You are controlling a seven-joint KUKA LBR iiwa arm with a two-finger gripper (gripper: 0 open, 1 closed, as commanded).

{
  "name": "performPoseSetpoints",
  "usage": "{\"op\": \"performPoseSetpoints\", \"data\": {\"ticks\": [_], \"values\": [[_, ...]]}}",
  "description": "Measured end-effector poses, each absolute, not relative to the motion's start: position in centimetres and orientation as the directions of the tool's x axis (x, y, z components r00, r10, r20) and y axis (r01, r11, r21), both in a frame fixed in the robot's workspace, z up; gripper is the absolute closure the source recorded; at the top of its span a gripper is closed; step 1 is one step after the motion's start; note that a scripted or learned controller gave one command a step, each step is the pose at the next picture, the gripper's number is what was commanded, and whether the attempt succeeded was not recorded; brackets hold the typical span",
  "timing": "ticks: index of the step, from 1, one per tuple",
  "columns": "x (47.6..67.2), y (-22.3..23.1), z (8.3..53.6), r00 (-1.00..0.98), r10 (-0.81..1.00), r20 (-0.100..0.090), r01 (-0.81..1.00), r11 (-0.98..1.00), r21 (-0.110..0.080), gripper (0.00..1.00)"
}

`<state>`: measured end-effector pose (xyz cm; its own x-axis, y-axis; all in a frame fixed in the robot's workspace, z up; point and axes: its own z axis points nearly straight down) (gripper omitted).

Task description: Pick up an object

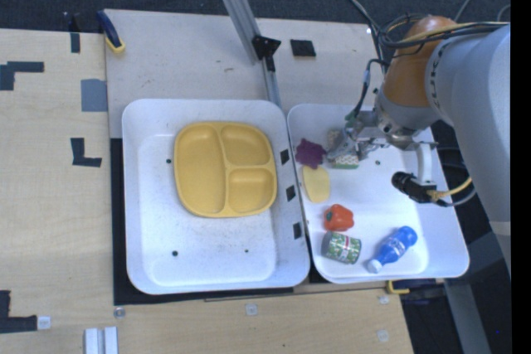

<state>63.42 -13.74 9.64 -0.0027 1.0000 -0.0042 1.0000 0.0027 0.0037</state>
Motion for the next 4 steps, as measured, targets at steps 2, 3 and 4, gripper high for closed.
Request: {"op": "performPoseSetpoints", "data": {"ticks": [2, 3, 4], "values": [[64.3, -12.4, 20.0, -0.002, 1.0, 0.0, 1.0, 0.002, 0.003, 1.0], [64.3, -12.3, 22.3, -0.002, 1.0, 0.0, 1.0, 0.002, 0.001, 1.0], [62.6, -7.3, 23.1, -0.005, 1.0, 0.001, 1.0, 0.005, -0.001, 1.0]]}}
